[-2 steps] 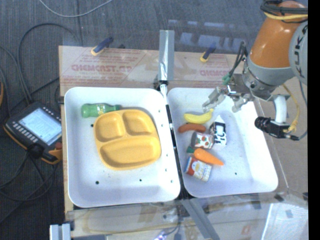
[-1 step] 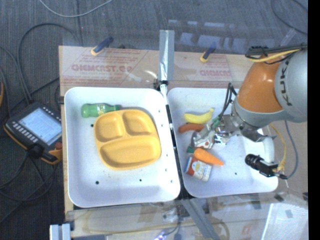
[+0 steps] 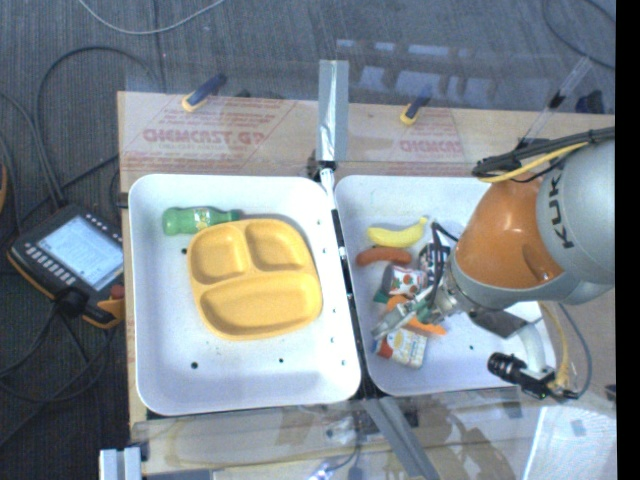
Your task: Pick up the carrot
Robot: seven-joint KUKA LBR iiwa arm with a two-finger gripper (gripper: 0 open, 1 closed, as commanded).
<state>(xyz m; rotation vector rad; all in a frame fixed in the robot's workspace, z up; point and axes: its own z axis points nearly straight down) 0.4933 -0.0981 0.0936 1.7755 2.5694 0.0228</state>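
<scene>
The carrot (image 3: 429,326) shows as a small orange piece in the right bin (image 3: 470,193), partly hidden in a cluster of toy food. My gripper (image 3: 416,308) hangs low over that cluster, right at the carrot, with the orange-banded wrist (image 3: 505,238) behind it to the right. The wrist and the clutter hide the gripper's tip.
A yellow banana (image 3: 398,233) and a red sausage (image 3: 383,256) lie just beyond the gripper. A printed packet (image 3: 402,280) and a small carton (image 3: 405,347) crowd the carrot. The left bin (image 3: 160,348) holds a yellow divided tray (image 3: 255,275) and a green bottle (image 3: 195,219).
</scene>
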